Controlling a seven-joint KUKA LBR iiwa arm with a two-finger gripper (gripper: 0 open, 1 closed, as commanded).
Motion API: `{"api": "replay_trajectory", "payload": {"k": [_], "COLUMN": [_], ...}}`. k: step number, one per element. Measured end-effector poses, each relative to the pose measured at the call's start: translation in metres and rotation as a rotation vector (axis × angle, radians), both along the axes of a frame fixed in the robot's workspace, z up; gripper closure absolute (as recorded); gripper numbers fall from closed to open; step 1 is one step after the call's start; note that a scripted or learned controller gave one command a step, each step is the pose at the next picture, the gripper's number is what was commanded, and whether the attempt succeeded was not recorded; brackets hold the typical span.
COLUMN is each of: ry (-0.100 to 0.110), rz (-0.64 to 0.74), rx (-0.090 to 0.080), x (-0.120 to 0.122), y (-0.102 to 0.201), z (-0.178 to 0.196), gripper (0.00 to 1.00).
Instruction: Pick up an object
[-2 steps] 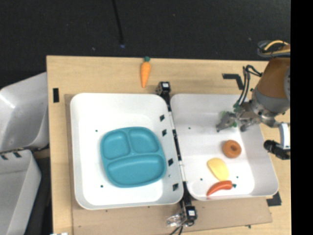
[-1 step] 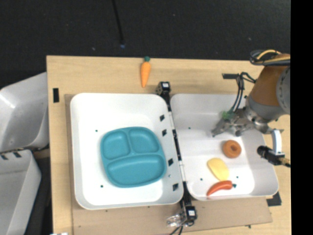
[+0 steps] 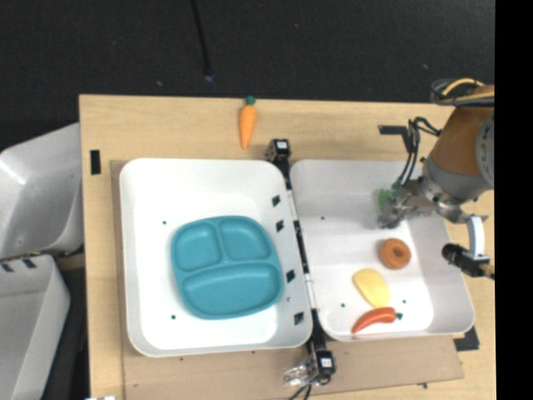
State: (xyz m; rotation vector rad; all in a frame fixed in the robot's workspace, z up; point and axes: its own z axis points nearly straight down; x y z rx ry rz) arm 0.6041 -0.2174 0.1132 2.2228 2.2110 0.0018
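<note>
The fingers (image 3: 390,211) sit low in the right bin's (image 3: 333,182) upper part, against a small green object (image 3: 385,197); their opening and any hold cannot be told. Doughnut (image 3: 395,253), yellow piece (image 3: 371,287) and red pepper (image 3: 374,318) lie below, unlifted, so picking remains undone.

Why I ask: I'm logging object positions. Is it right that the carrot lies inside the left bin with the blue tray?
Not quite. The camera view shows the carrot on the wooden bench, outside the left bin, beyond its far edge. The blue tray does sit in that bin.
</note>
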Motion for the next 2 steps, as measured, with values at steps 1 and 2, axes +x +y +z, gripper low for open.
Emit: {"api": "replay_trajectory", "payload": {"k": [1,2], "ry": [-0.003,-0.001], "rz": [0.005,0.007], "rx": [0.001,0.001], "x": [-0.002,-0.001], "y": [0.001,-0.001], "z": [0.064,0.114], "gripper": [1.0,1.0]}}
